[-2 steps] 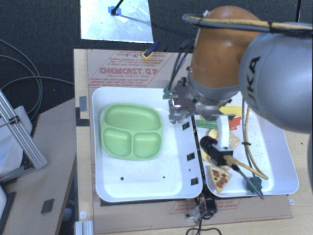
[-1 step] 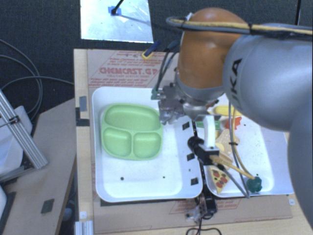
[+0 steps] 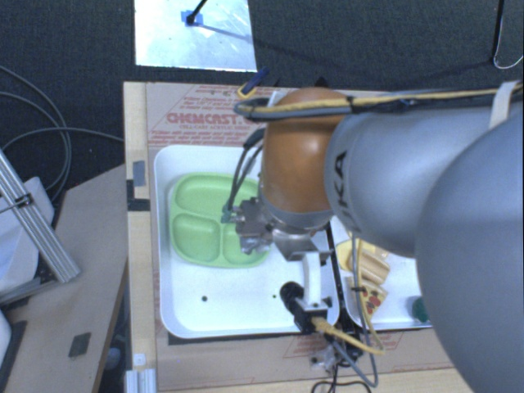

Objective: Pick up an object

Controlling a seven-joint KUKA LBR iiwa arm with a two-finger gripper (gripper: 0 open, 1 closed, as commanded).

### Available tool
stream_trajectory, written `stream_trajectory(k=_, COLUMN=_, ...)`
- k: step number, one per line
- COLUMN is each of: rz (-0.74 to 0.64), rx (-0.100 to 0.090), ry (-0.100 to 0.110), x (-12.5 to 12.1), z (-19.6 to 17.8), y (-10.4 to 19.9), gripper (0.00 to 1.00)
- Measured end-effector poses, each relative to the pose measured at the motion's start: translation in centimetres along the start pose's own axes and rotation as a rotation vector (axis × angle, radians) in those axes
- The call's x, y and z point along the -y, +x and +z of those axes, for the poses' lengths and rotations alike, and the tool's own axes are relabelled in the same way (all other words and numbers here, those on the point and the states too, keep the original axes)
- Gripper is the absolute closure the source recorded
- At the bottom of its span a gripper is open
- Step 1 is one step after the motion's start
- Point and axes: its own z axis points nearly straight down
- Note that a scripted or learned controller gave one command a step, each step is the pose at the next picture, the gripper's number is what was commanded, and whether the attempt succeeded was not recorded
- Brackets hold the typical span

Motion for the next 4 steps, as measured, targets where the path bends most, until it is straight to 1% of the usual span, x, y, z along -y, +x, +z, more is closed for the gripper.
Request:
stream_trajectory(k=1, rz=0.013, rx=0.001, ry=-0.015, x=-5.2, z=-4.3, y=-5.0, gripper=1.00)
stream_trajectory(k=2, rz=0.010, rx=0.001, ry=-0.006, x=-10.7, z=2.6, y=-6.2, gripper=1.00)
stream_trajectory(k=3, rz=0.009, rx=-0.001, ry=-0.007, x=-4.8, z=-1.9, y=-7.9, gripper=1.00)
stream_trajectory(k=4, rz=0.011, rx=0.000, ry=-0.016, x=-6.6, z=-7.7, y=-10.9, gripper=1.00)
